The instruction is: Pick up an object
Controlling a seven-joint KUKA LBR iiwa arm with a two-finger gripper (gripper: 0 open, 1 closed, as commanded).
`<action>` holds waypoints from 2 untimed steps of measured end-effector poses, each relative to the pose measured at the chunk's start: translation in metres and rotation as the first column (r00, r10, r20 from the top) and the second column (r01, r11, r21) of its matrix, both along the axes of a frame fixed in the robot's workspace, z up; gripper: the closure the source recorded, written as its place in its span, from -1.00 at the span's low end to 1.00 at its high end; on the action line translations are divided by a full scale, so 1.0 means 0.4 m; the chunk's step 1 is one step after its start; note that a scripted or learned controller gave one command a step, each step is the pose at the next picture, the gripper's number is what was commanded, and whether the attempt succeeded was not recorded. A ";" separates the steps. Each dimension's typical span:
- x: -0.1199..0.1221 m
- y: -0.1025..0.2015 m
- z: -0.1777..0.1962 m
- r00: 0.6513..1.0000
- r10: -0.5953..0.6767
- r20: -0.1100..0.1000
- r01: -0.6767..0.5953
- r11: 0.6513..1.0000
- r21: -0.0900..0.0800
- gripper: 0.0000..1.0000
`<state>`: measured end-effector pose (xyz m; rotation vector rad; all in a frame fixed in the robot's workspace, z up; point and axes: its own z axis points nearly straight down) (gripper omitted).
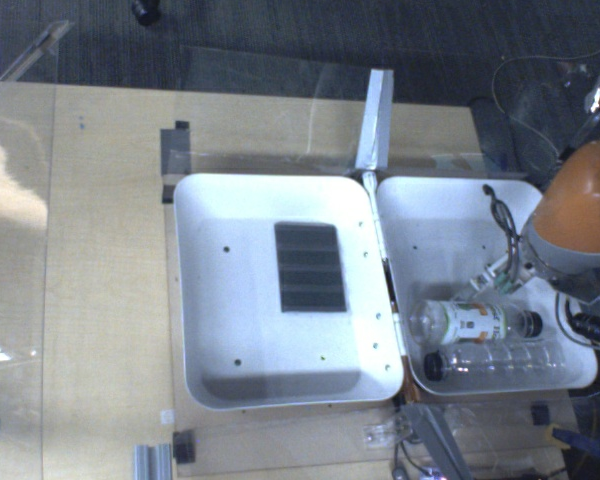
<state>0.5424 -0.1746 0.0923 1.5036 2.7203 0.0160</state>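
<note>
Clear plastic bottle (473, 321) lies in the lower-right bin (430, 228), approached by the gripper (498, 278); its state cannot be told.

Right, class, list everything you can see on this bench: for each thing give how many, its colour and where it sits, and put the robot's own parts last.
Bins: two, white, side by side on the bench; left bin, right bin.
Dark pad: one, dark grey, ribbed, lying flat in the middle of the left bin.
Small bottle: one, clear with a white label, lying on its side in the right bin.
Large bottle: one, clear with a black cap, lying on its side along the near wall of the right bin.
Bench: one, light wood, under both bins.
Arm: one, grey with an orange band, over the right bin.
Tool: one, just above the small bottle.
</note>
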 end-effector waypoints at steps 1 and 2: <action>0.064 0.122 -0.004 0.995 0.099 -0.016 -0.099 0.995 0.005 -1.00; 0.086 0.213 -0.004 0.977 0.212 -0.018 -0.212 0.977 0.002 -1.00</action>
